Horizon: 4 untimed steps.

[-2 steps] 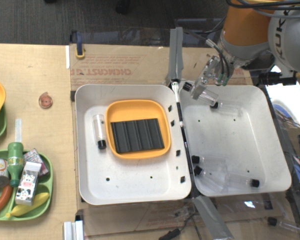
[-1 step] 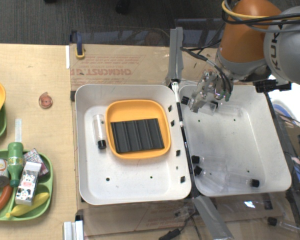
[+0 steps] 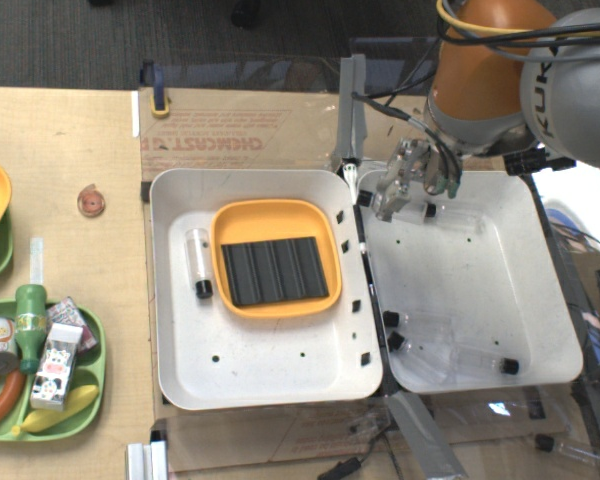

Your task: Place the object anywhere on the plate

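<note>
We hang our gripper (image 3: 395, 196) over the right bin's (image 3: 500, 268) far-left corner; whether its fingers are apart or together, we cannot tell. The object, a clear tube (image 3: 197, 261) with a dark cap, lies in the left bin (image 3: 175, 348), just beside the orange plate (image 3: 276, 220), well left of us, long axis running near-to-far

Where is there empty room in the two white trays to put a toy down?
The right bin has the most bare floor, between the end effector at its back-left corner and a clear tube along its front. In the left bin, a bare strip runs in front of the yellow plate. Beside the plate's left, a vial crowds the gap.
</note>
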Tool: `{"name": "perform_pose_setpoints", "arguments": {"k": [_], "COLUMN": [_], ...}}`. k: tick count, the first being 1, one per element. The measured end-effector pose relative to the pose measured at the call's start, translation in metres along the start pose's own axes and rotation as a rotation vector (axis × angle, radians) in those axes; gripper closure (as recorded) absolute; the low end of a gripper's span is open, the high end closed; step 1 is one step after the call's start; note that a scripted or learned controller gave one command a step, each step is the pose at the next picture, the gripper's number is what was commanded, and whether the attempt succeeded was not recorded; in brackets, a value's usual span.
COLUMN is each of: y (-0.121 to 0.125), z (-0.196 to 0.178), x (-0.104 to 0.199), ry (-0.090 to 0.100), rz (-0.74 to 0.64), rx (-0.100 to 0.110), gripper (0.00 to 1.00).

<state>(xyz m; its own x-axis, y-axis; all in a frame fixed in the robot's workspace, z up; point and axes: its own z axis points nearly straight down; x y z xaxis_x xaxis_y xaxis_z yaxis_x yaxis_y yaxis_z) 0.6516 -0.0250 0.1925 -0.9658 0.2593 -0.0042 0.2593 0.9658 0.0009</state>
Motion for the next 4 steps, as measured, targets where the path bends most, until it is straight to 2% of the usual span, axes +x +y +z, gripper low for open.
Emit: {"name": "perform_pose_setpoints", "arguments": {"k": [1,2,3,4], "y": [0.014,0.024,0.024,0.029], "z": [0.0,0.001,0.001,0.0], "x": [0.005,0.017,0.017,0.01], "ry": [0.001,0.003,0.003,-0.001], "rz": [-0.163,-0.236,-0.237,-0.559], "rx": [0.0,0.0,0.0,-0.002], "gripper": [1.0,1.0,0.0,0.0]}}
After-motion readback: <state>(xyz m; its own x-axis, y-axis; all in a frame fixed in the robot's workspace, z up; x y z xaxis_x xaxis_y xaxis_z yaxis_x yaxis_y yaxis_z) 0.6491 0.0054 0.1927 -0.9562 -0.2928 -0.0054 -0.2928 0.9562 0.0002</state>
